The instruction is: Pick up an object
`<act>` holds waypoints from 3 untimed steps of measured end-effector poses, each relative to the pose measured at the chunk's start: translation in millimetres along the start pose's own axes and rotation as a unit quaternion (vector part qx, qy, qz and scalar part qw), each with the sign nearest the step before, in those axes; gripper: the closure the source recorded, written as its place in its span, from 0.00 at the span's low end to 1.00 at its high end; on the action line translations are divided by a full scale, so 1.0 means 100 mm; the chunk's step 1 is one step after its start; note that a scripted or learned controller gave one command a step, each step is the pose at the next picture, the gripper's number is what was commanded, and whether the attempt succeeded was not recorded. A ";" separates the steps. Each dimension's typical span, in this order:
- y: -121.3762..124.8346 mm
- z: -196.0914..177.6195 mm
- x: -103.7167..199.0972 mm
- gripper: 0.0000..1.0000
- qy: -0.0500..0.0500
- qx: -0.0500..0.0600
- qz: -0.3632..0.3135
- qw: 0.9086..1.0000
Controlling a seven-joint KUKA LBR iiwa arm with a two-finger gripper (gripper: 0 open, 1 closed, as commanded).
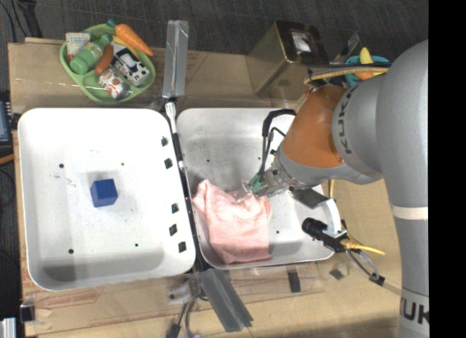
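A crumpled pink cloth (pixel 231 221) lies in the front part of the right bin (pixel 218 129). My gripper (pixel 254 186) is low in that bin, at the cloth's upper right corner and touching or nearly touching it. The grey arm with its orange band comes in from the right and covers the bin's right side. A small blue cube (pixel 104 192) sits alone near the middle of the left bin (pixel 44 132), far from the gripper.
A green bowl (pixel 77 81) of toy food stands behind the left bin. A brown box (pixel 275 60) stands behind the right bin. A metal bar (pixel 175 52) and black clips mark the wall between the two bins.
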State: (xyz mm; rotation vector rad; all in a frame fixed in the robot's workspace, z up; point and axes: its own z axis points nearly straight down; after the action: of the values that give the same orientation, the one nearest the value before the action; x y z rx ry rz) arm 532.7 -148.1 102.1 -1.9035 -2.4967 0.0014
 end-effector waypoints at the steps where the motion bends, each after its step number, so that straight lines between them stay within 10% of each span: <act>1: 0.00 0.00 0.00 0.00 0.000 0.000 0.000 1.000; 2: 0.00 -0.10 0.00 1.00 -0.001 0.001 -0.001 1.000; 3: 0.00 -1.03 0.65 1.00 0.000 0.000 0.009 1.000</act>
State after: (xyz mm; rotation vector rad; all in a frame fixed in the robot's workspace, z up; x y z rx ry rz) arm 515.6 -85.2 205.1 -1.9264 -2.4801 0.0021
